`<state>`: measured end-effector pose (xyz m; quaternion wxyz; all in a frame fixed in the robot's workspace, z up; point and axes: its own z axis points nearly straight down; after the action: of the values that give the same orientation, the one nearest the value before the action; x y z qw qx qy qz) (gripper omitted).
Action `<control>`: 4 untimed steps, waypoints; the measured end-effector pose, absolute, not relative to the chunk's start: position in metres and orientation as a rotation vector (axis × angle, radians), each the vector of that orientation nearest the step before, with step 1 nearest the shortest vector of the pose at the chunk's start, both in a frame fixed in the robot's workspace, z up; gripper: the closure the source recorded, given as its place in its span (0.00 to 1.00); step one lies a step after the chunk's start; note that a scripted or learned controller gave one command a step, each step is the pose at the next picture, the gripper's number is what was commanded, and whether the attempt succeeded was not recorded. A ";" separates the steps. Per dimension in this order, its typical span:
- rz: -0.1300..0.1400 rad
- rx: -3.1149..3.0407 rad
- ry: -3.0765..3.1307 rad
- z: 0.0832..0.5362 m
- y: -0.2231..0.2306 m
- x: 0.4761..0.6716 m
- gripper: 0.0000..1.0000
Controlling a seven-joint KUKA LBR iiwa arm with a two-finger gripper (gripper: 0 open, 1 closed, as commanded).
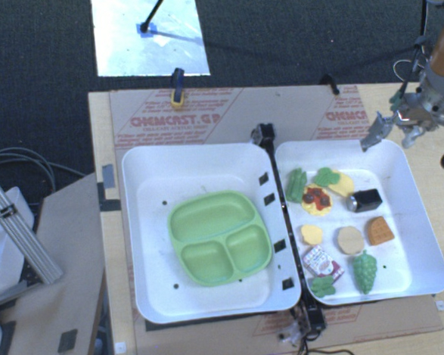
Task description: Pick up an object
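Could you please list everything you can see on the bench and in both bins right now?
White bins: two, side by side on the bench.
Divided tray: one, light green, in the left bin.
Leafy pieces: about four, green, right bin, top and bottom.
Round pizza-like piece: one, yellow and red, right bin.
Small can: one, black, lying down, right bin.
Disc: one, tan, right bin.
Block: one, orange-brown, right bin.
Small chunk: one, yellow, right bin.
Packet: one, red and white, right bin.
Clamp: one, yellow, bench's far edge.
Pincer: one, grey, above the right bin's far right corner, holding nothing.
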<state>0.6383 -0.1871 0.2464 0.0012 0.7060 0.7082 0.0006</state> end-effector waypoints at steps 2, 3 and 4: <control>0.001 2.214 2.234 0.321 -0.102 0.485 0.00; 0.007 2.209 2.227 0.332 -0.105 0.489 1.00; -0.001 2.213 2.238 0.260 -0.032 0.489 1.00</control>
<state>0.4890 -0.0319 0.2601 -0.0027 0.7031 0.7110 -0.0004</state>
